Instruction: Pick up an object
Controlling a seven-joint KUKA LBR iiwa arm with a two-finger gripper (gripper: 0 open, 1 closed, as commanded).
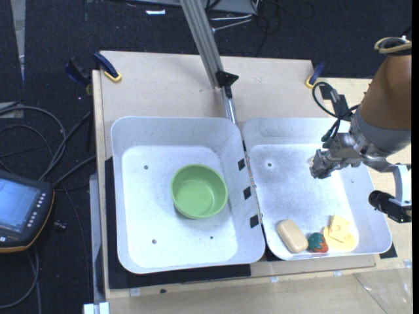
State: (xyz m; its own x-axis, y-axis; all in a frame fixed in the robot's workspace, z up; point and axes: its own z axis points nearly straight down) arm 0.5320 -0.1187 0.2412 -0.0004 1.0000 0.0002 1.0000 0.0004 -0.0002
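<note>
I read the grey two-finger gripper (319,167) as poised over bare floor of the right-hand shallow white plastic bin (294,139), likely staged before a descent; whether it is spread or closed I cannot tell, and nothing shows in its grasp. Candidates lie huddled against the near wall, well below it: a smooth tan oval lump (292,235), a small red-and-green rounded toy (317,243), a pale yellow wedge-like piece (341,233). Far left of it, a glossy green round bowl (199,191) sits mid-floor in the left-hand white bin (134,175).
</note>
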